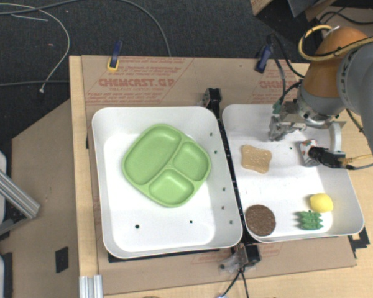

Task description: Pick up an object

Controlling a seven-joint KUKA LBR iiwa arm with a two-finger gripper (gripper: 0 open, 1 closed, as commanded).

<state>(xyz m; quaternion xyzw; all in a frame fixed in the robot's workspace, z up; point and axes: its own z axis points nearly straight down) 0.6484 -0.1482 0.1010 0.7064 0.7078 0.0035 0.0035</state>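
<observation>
Gripper (pixel 278 131) hangs at upper right of the frame, its state impossible to tell; toast slice (pixel 256 158) lies just below-left; descending here risks missing it.

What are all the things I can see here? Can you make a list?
bins: two, white, side by side on the bench, left one, right one
plate: one, green, three sections, in the left bin
cracker: one, tan, upper part of the right bin
round cookie: one, brown, near front edge of the right bin
lemon: one, yellow, right bin
leafy toy: one, green, just below the lemon
clamps: two, blue, back edge of the bench
arm: one, grey and orange, over the right bin
gripper: one, above the right bin's back part
</observation>
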